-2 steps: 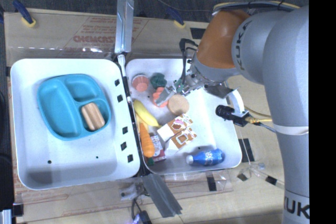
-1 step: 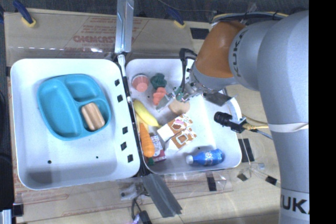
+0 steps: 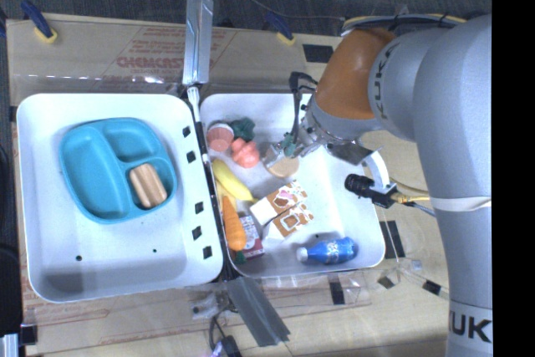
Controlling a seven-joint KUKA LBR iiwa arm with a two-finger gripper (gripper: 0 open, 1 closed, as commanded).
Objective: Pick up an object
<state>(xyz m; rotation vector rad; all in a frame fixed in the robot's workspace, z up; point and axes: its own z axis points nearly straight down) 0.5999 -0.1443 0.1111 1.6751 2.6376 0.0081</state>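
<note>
Grey arm [image 3: 435, 96] bent low — gripper [image 3: 290, 148] downward

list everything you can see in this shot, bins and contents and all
white bins: 2, white, side by side on the bench
divided plate: 1, blue, in the left bin
bread roll: 1, tan, in the plate's lower right compartment
banana: 1, yellow, right bin, near its left wall
carrot: 1, orange, right bin, below the banana
bottle: 1, blue with white label, lying along the right bin's near edge
small box: 1, white with brown print, middle of the right bin
pink toy foods: a few, pink and red, upper left of the right bin beside a dark green piece
clamps: 2, blue, on the bench's far edge
arm: 1, grey with orange band
gripper: 1, low over a tan piece in the right bin
</note>
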